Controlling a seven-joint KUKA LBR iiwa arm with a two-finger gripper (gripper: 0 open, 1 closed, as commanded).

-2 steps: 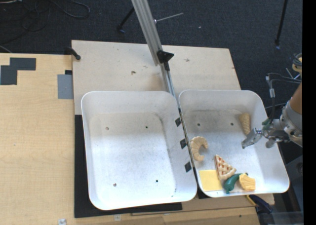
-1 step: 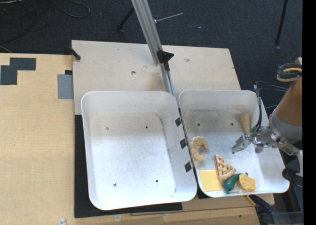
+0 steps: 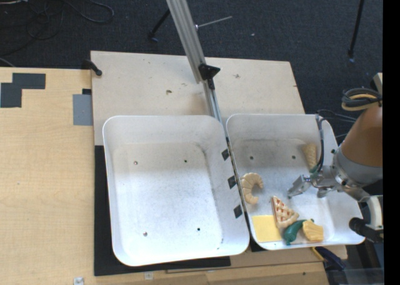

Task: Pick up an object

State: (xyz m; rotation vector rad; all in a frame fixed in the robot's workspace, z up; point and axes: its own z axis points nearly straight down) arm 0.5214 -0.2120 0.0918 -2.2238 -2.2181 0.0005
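The claw [image 3: 302,185] is seen low inside the right bin [image 3: 269,129], its fingers spread apart with nothing between them. Just left of it a croissant [image 3: 252,187] lies, its long axis running near to far. On the near side a waffle wedge [image 3: 283,210] is found, its tip pointing far and left. Nearer still a yellow slab [image 3: 265,228], a green piece [image 3: 292,232] and a yellow chunk [image 3: 313,232] are clustered. Nothing is judged picked yet; closing and lifting remain. The left bin [image 3: 125,129] sits beside.
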